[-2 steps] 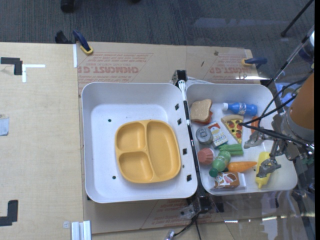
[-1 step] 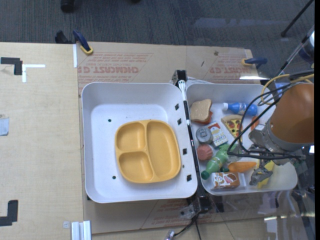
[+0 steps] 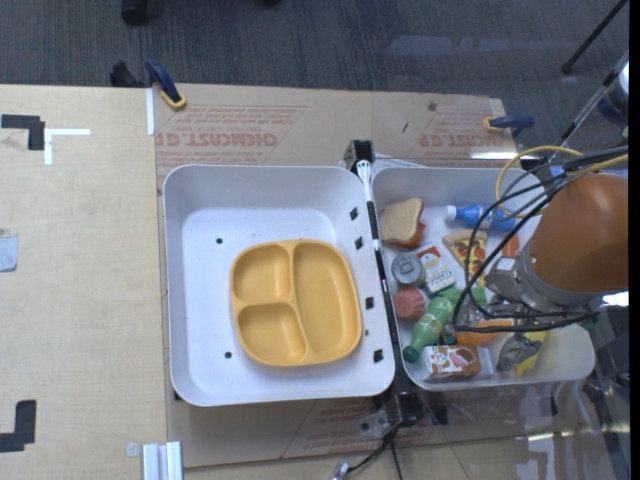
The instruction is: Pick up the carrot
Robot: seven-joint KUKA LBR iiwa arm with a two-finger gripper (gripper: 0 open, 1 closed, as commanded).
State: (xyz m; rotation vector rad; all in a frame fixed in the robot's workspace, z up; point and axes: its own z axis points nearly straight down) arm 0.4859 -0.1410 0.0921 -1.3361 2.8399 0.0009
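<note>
The carrot [image 3: 478,337] shows as a thin orange sliver, mostly hidden under the arm [image 3: 580,238], just right of the green bottle [image 3: 432,320] in the right bin [image 3: 570,363]. The tabletop [image 3: 70,268] is pale wood with cardboard under two white bins; dark carpet lies beyond. One yellow three-part plate [image 3: 296,302] sits in the left bin [image 3: 190,268]. Whether the jaws are open or closed cannot be told

bins: two [image 3: 180,268] [image 3: 570,363]
yellow plates: one [image 3: 296,302], three compartments
bread slices: one [image 3: 402,221]
green bottles: one [image 3: 432,322]
blue clamps: two [image 3: 165,84] [image 3: 510,123]
carrots: one [image 3: 478,337]
</note>
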